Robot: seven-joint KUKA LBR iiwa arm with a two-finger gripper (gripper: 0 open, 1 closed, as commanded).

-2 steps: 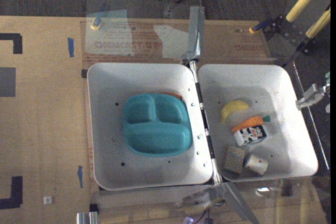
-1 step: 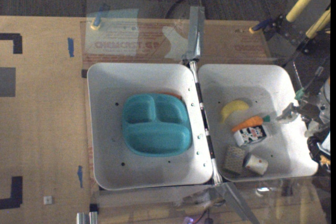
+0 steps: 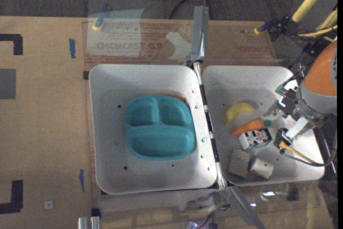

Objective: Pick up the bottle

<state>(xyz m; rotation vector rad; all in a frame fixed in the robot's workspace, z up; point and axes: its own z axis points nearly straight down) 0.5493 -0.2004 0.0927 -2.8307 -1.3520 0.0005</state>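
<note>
In the right bin, a small white bottle with black markings lies on its side on the floor near the middle. An orange carrot lies just above it and touches it. My gripper hangs over the right side of this bin, just right of the bottle and carrot, under the grey wrist and orange band. Nothing shows between its fingers.
A yellow lemon-like object, a tan block and a short white cylinder share the right bin. A teal divided plate lies in the left bin. A yellow cable trails under the wrist.
</note>
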